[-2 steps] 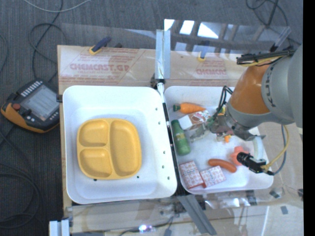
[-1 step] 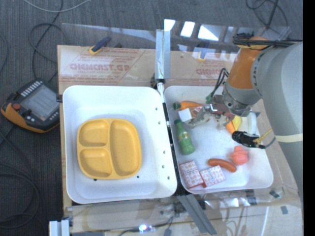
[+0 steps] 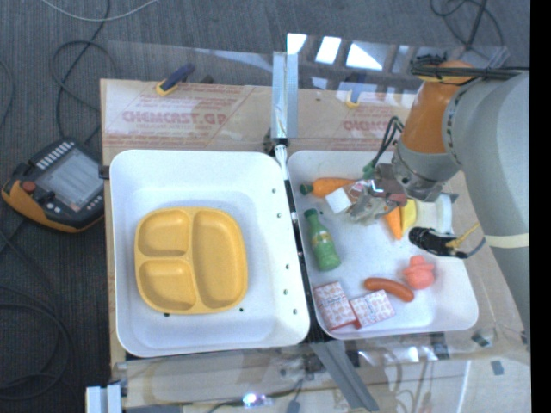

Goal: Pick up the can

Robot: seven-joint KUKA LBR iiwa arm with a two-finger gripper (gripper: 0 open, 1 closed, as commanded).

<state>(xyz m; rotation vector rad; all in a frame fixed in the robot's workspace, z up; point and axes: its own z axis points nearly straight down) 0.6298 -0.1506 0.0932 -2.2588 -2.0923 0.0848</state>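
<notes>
Caption: 1 grey robot arm (image 3: 495,157) reaching in from the right side of the camera view, wrist bent downward.

Detail: The arm's thick, rounded grey link fills the right side of the view, running from the upper right corner down past the middle. An orange band (image 3: 430,119) wraps the arm just above the wrist, curved like a collar. Below the band sits a darker grey wrist section with thin black cables looping along its left side. At its end, the metallic two-finger gripper (image 3: 372,203) points down and to the left, low over the right-hand side of the bench. Its fingertips are too small and cluttered to make out.
</notes>
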